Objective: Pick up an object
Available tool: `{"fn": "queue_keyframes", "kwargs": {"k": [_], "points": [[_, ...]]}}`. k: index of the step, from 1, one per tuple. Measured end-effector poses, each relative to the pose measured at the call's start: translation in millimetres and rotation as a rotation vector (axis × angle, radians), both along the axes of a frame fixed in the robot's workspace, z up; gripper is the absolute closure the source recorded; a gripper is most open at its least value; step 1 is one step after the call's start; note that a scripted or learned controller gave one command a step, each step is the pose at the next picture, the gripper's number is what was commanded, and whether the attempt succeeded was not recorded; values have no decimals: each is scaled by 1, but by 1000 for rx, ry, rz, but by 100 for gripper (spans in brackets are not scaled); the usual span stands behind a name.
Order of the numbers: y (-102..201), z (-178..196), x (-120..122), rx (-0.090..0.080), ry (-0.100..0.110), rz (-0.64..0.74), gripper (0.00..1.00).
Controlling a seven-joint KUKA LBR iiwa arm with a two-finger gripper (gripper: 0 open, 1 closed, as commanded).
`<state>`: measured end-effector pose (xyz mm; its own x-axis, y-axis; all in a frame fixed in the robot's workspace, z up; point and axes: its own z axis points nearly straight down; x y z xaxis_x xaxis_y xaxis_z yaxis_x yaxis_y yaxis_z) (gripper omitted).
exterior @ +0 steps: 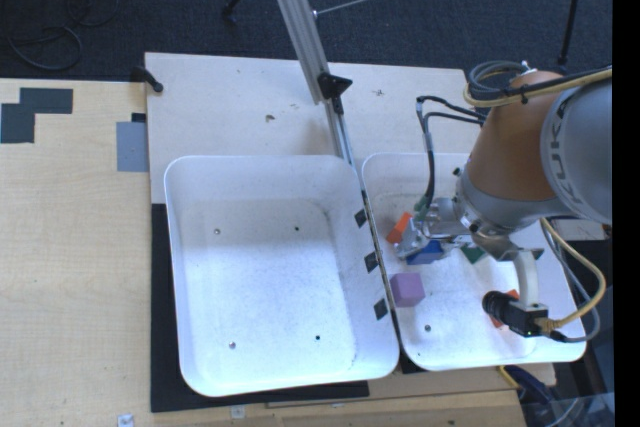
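My gripper (428, 235) is down in the right bin (455, 347), near its left wall, under the orange-banded wrist. Right beside it lie an orange piece (400, 227) on its left and a blue piece (425, 254) just below it, both partly covered by the gripper. A purple cube (407, 289) sits apart, a little nearer the front. A dark green piece (472, 255) pokes out under the wrist on the right. Whether anything is between the jaws is hidden.
The left bin (200, 205) is beside the right one, with a row of black clips (370, 261) on the shared wall. A slanted metal rail (300, 25) rises behind the bins. The arm's bulk covers the right bin's back right part.
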<state>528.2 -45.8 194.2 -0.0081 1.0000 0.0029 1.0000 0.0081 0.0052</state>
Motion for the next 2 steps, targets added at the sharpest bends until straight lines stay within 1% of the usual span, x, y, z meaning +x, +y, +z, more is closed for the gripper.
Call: {"fn": "queue_keyframes", "kwargs": {"k": [1, 2], "points": [[99, -5, -9, 1, 10, 0, 100], [21, -4, 0, -6, 9, -15, 100]]}}
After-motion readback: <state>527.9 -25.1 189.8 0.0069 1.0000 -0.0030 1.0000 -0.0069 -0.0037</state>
